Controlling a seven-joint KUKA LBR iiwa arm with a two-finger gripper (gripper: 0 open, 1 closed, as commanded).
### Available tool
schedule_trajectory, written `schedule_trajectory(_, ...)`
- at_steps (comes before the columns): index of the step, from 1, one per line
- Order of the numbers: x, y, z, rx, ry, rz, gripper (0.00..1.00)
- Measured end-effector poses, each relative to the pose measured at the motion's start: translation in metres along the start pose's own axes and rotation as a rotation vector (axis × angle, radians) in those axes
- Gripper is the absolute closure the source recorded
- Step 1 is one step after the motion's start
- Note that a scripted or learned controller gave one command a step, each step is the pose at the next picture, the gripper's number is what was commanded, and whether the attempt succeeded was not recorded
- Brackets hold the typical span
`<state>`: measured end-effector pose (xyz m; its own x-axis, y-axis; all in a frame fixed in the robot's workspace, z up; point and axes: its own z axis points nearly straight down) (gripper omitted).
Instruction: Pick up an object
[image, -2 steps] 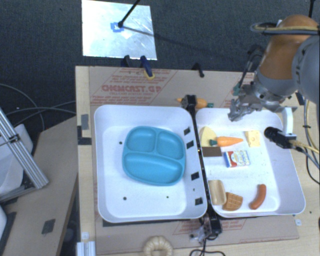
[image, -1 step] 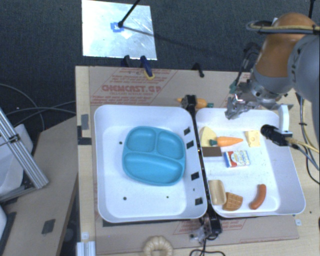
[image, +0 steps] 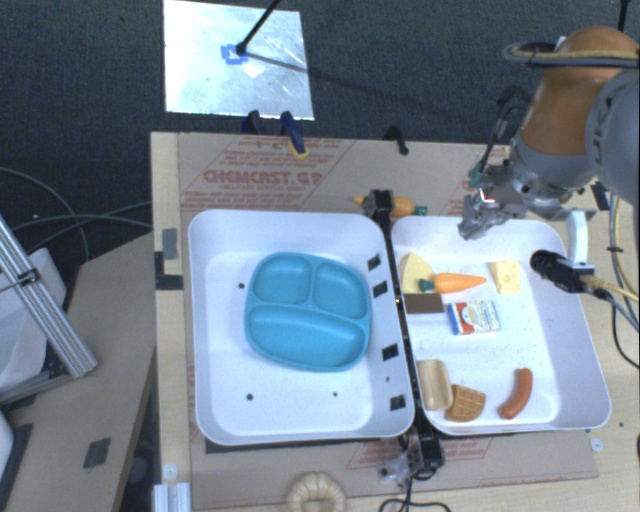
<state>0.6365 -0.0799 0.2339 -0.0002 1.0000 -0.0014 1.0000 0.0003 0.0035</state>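
Observation:
The right bin (image: 575, 345) holds several toy foods. An orange carrot (image: 460, 283) lies beside a yellow cheese wedge (image: 412, 268), with a brown bar (image: 423, 303) just below them. Also there are a pale yellow square (image: 506, 276), a small white, blue and red box (image: 472, 317), a red-brown sausage (image: 516, 393), a waffle piece (image: 465, 402) and a beige bread piece (image: 433, 383). My gripper (image: 480, 218) hangs over the bin's far edge, up and to the right of the carrot and apart from every item. Nothing shows in its grasp.
A blue divided plate (image: 308, 310) sits in the left bin (image: 215, 330). The arm's grey and orange wrist (image: 565, 110) looms over the right bin's far right corner. A black cylinder (image: 555, 268) juts in over the right rim. Black clips line the divider (image: 392, 300) between the bins.

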Motion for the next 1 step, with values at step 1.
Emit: schedule_trajectory(1, 0.0068, 0.0093, 0.0068, 0.000, 0.000, -0.004, 1.00)
